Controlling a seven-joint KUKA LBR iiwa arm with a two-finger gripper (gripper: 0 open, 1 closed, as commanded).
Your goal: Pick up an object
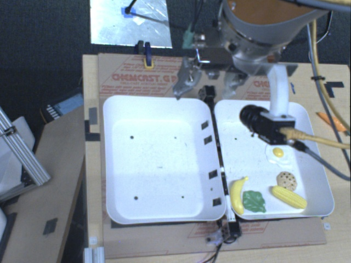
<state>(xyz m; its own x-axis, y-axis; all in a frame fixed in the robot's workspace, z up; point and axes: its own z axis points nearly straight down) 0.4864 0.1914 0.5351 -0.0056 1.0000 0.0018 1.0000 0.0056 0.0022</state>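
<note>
Hovering high at top centre, the gripper point(207, 86) hangs spread and unladen; next comes dropping toward the banana point(237, 195) lower right.

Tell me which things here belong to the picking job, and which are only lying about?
For the job: gripper, banana, green leaf, corn cob, cookie, fried egg.
Lying about: yellow clamp, metal sheet, left bin.

Red print on cardboard sheet point(143, 76) under bins, far edge: reads approx. "CHEMCAST G P", rest hidden by arm. More red print on sheet's near edge, too small/blurred to read. No other legible txt.
</note>
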